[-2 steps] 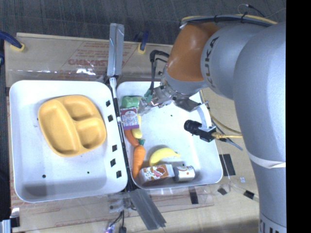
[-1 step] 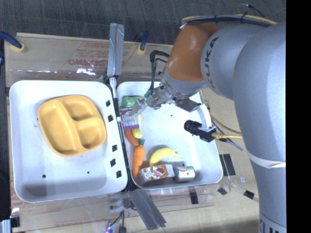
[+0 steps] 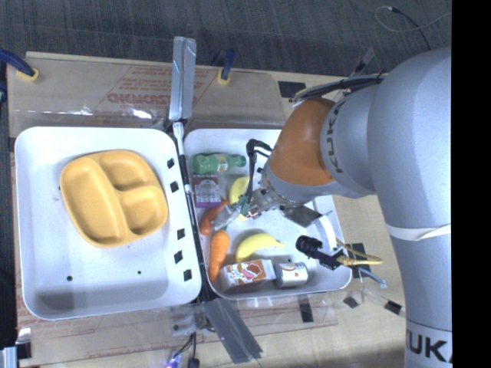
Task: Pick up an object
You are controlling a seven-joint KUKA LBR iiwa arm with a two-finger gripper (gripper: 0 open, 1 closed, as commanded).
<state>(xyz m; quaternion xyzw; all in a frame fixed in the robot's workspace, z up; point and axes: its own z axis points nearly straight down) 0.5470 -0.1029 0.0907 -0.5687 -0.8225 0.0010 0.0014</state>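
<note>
Crowded right bin, gripper mid-clutter.

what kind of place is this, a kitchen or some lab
Most likely a robot lab test bench, not a kitchen: a grey KUKA arm reaches over two white bins, one holding a yellow divided tray, the other toy-like food such as a carrot and banana.

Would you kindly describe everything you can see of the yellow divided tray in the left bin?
The yellow tray is a rounded, plastic-looking plate moulded into three compartments: one long one along its left side and two smaller ones on the right. It looks matte and holds nothing. It lies flat and right way up, turned slightly askew, in the upper half of the left bin, resting on the bin's white floor and touching nothing else.
</note>
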